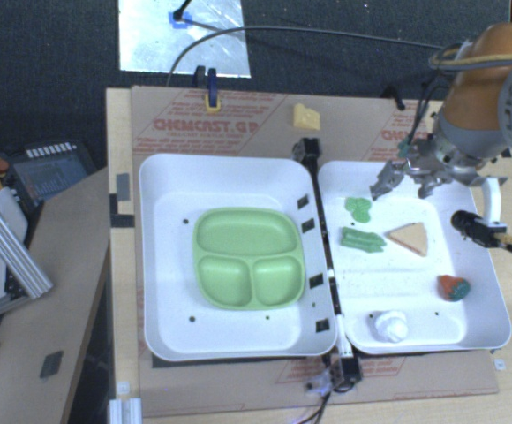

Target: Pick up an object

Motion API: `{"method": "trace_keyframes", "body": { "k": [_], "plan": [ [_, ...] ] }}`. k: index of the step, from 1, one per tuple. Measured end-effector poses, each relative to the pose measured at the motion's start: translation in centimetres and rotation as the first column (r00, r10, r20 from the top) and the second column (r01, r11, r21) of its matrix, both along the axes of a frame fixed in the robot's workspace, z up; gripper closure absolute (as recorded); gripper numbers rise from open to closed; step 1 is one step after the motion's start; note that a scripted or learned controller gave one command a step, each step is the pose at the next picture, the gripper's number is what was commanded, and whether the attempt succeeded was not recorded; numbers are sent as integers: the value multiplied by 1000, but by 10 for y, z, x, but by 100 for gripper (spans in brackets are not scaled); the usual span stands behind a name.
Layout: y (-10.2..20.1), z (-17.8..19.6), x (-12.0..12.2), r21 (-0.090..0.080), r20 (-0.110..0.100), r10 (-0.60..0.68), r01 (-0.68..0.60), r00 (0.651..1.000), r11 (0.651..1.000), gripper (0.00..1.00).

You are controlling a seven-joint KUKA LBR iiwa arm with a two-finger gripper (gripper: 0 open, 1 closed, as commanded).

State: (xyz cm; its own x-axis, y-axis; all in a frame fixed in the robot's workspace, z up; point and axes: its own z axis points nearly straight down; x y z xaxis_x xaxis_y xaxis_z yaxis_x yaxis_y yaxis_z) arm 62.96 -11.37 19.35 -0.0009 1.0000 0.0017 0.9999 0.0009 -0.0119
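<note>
**Two bins, one gripper poised over the right-hand one**

Two metal fingers spread apart mark the gripper (pixel 403 185), which hangs over the far part of the right bin (pixel 477 329) with nothing between its fingers. One fingertip (pixel 381 190) points down toward the small green piece (pixel 357 207), just beyond it; whether they touch cannot be told from this angle. The other finger sits further toward the arm, whose orange band (pixel 485 73) shows above the wrist.

Within the right bin, a longer green object (pixel 363 239) lies just on the near side of the small green piece. Beside it, toward the arm's side, rests a tan wedge (pixel 409 238). Nearer the camera and toward the bin's outer wall lies a red and teal object (pixel 453 287). A white item (pixel 391 327) sits by the bin's near wall.

Beside the right bin, the left bin (pixel 163 193) carries a pale green divided tray (pixel 247 257) with three compartments.

Red print on the brown board (pixel 229 124) beyond the bins reads roughly "CHEMCAST G P"; the last letters are unclear. Similar red lettering behind the right bin is partly hidden by the arm and cannot be read. A small yellow block (pixel 306 117) rests on that board, beyond the right bin's far left corner.
</note>
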Motion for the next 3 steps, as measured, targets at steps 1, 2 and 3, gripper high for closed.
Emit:
{"method": "trace_keyframes", "body": {
  "k": [1,2,3],
  "plan": [
    [0,8,3,-2,13,2,-2,1000,1000,0],
    [3,-42,13,-2,11,6,-5,1000,1000,0],
    [4,-103,12,-2,12,2,-2,1000,1000,0]
  ]
}}
